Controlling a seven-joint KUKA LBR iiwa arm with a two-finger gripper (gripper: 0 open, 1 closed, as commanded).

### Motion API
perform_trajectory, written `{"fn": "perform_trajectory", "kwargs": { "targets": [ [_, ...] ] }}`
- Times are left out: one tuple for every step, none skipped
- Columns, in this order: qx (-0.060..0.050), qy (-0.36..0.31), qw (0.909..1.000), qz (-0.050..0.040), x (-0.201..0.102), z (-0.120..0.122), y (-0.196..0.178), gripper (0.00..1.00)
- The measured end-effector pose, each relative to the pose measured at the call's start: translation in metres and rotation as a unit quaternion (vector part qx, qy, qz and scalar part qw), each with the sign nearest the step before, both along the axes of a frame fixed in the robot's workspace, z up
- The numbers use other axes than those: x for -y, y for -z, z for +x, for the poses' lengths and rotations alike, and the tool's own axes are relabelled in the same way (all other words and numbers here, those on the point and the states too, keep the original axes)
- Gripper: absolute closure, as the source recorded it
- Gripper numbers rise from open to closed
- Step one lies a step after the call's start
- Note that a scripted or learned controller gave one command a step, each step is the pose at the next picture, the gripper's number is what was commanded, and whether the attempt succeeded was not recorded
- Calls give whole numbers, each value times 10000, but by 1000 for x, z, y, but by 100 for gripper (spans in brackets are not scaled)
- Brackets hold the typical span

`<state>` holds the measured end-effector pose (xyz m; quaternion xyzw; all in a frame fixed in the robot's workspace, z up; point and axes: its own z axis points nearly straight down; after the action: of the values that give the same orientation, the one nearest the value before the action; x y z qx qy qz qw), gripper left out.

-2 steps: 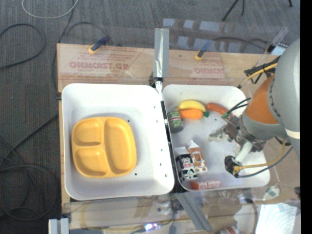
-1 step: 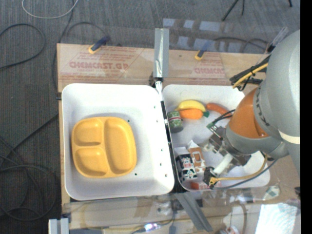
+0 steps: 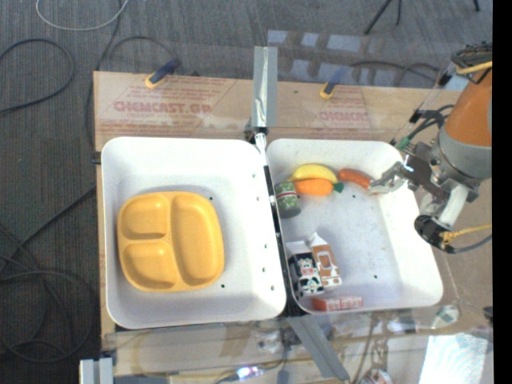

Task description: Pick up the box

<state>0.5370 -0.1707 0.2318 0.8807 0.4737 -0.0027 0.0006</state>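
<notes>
The box [image 3: 314,266] lies low in the right bin [image 3: 400,238], squeezed beside 1 red pack [image 3: 336,302]. The gripper [image 3: 390,180] sits open, empty, far off. It might grab the wrong thing.

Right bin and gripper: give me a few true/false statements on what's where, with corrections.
1. The yellow divided plate lies in the left bin. True.
2. The gripper hangs over the left bin. False: it is at the right bin's upper right.
3. The banana touches the orange carrot. True.
4. The carton box sits between the gripper's fingers. False: it lies near the right bin's lower left, apart from the gripper.
5. The small can is in the left bin. False: right bin, by the divider.
</notes>
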Motion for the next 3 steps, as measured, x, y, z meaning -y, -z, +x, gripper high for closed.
{"fn": "perform_trajectory", "kwargs": {
  "targets": [
    [48,-630,9980,19,-22,-51,144,0],
    [-7,566,9984,5,29,-40,65,0],
    [41,320,9995,7,-50,-40,144,0]
  ]
}}
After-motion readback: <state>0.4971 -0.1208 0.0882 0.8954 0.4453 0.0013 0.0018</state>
